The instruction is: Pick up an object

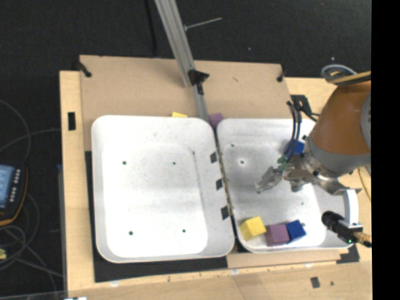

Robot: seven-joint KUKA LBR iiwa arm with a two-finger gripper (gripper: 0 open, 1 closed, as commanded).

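Bins: two shallow white bins side by side on the bench (144, 86); left bin (153, 186) at frame centre-left, right bin (250, 142) at centre-right, their inner rims touching.
Arm: grey, with an orange band (340, 124) at the right edge of the frame, reaching over the right bin.
Gripper: gripper (267, 181) low over the middle of the right bin, pointing left; fingers slightly parted, nothing between them.
Blocks in right bin: three, in a row along its lower rim, well apart from the gripper: yellow block (252, 227), purple block (277, 234) and blue block (295, 230), the purple touching the blue.
Blocks outside bins: two, at the upper rims: small yellow piece (179, 114) and small purple piece (216, 119).
Obstructions: metal rail (178, 39) slanting from the top of the frame down to the bins' junction.
Other items: handheld device (11, 189) with a lit screen at far left; cables nearby.
Writing: none legible.
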